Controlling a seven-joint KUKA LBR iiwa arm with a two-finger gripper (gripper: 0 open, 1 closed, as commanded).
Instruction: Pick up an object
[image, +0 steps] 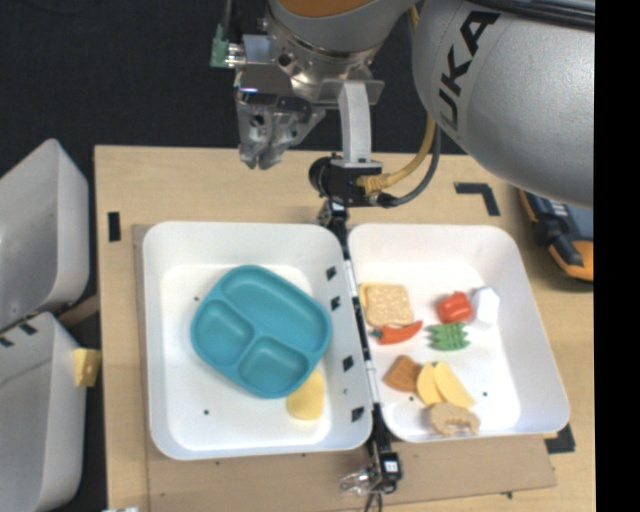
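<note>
**Hovering high, still choosing a target**

I am holding my gripper (265, 150) up above the bench's far edge, beyond the back rim of the left bin (160, 330), and from this angle I cannot tell how it is set. Nothing is in it.

Taking the blue plate (262, 330) as my landmark: it is lying in the middle of the left bin, and a pale yellow piece (307, 399) is sitting just at its near right corner, partly tucked against its edge. Well to the plate's right, across the divider, the right bin (520, 300) is holding a cracker (387, 301), a red pepper (400, 331), a tomato (454, 307), a green piece (449, 337), a brown piece (402, 374), yellow slices (443, 384) and a round beige piece (453, 419).

I am judging the tomato the cleanest pick: it is standing proud with some room on its far side. I should be descending straight down and centred, minding the white block (486, 303) beside it and the bin walls, which are leaving little room near the corners.
</note>
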